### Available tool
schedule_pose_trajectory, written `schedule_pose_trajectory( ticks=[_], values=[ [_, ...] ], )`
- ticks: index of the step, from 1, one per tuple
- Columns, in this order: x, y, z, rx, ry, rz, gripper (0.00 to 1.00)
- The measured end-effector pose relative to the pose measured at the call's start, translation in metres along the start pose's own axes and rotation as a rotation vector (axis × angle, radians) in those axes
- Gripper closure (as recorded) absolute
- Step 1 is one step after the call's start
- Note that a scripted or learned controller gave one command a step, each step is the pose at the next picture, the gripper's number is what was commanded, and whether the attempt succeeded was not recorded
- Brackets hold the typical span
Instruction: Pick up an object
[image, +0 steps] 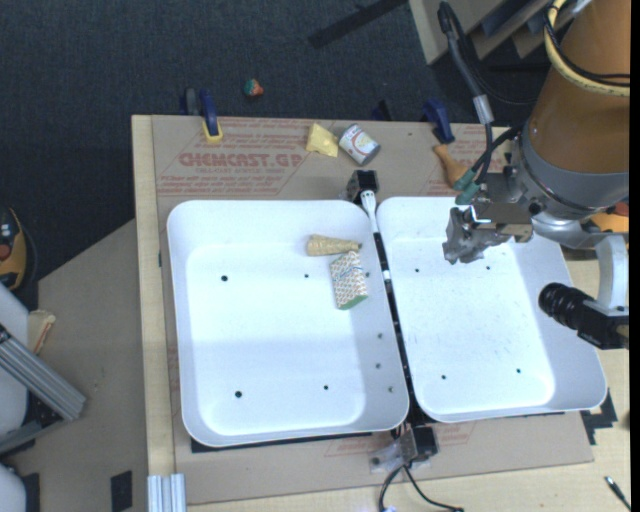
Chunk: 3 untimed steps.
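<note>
Two objects lie in the left bin (200, 300) near its far right corner. One is a tan cone-shaped piece (331, 245) lying on its side. Just below it rests a small patterned green-and-white packet (348, 279). My gripper (462, 250) hangs over the far part of the right bin (560, 390), well to the right of both objects, with nothing visible between its fingers. The grey arm with its orange band reaches in from the upper right.
On the bench behind the bins lie a yellow wedge (321, 141), a small white-and-grey cylinder (359, 144) and an orange piece (449, 160). Blue clamps (209, 113) hold the board's far edge. A small coloured ball (254, 88) sits on the dark floor.
</note>
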<state>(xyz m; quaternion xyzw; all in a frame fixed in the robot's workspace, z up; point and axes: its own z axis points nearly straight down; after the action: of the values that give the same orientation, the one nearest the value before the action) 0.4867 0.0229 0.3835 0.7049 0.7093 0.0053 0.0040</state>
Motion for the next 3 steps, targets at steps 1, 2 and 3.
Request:
schedule_pose_trajectory(
  ticks=[1, 2, 3],
  values=[
    [0.028, -0.005, -0.135, -0.006, 0.002, 0.001, 1.00],
    [-0.106, -0.007, -0.154, 0.005, -0.007, 0.021, 1.00],
    [-0.081, 0.030, -0.001, 0.029, -0.001, 0.005, 1.00]
  ],
)
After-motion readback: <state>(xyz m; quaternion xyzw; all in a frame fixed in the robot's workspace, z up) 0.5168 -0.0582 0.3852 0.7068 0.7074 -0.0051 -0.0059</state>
